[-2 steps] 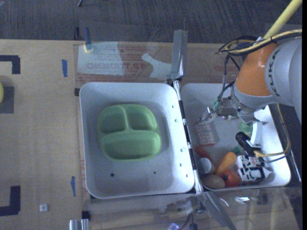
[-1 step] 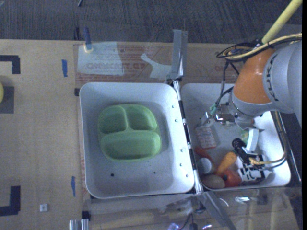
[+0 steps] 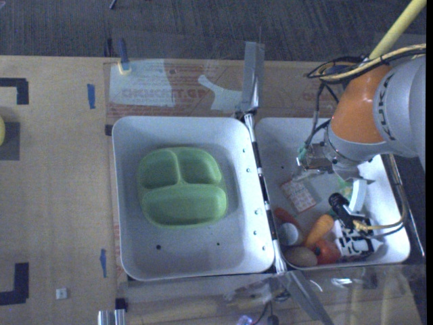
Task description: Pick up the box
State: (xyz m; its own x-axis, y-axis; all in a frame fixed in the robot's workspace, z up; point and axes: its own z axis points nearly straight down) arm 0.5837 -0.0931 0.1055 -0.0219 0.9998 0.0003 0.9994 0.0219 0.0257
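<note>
A small flat box (image 3: 298,195) with a pink and white pattern lies tilted on the floor of the right bin (image 3: 270,135). My gripper (image 3: 310,161) hangs over that bin, just above and slightly right of the box in the view, at the end of the grey arm with the orange band (image 3: 362,114). I see nothing between it and the box.
The left bin (image 3: 128,181) holds a green divided plate (image 3: 181,186). Near the right bin's front lie an orange carrot (image 3: 319,229), a red piece (image 3: 284,215), a pale egg shape (image 3: 289,233), a brown ball (image 3: 302,256) and a black-and-white item (image 3: 352,239).
</note>
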